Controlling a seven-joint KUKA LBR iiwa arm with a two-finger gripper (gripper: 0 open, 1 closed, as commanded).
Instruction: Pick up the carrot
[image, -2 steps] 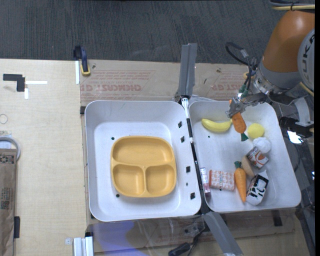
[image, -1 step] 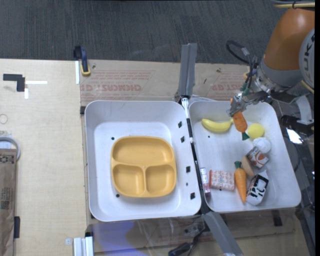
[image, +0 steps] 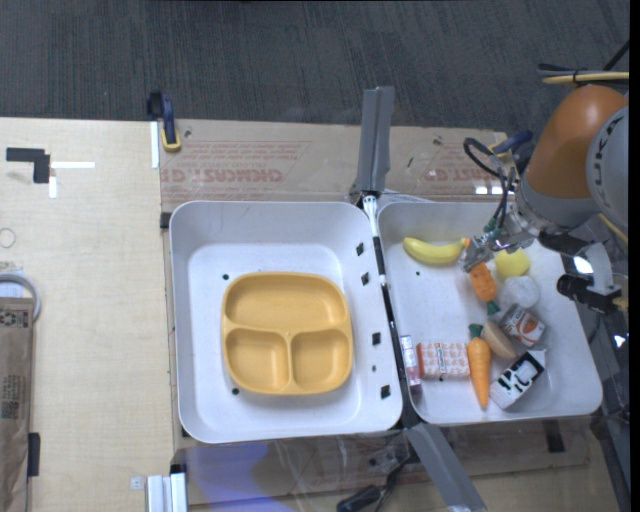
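Bench with two white bins: carrot (image: 479, 372) lies near the right bin's (image: 585, 405) front wall, hemmed in by packets, while my gripper (image: 490, 240) hovers well apart beside the banana (image: 433, 250), presumably mid-approach; spread or closed, I can't tell.

Red mirrored lettering, seemingly "CHEMCAT", printed on the brown cardboard sheet (image: 300, 160) behind the bins. Black marks on the white carton (image: 520, 378) in the right bin (image: 570, 405), too small to read.
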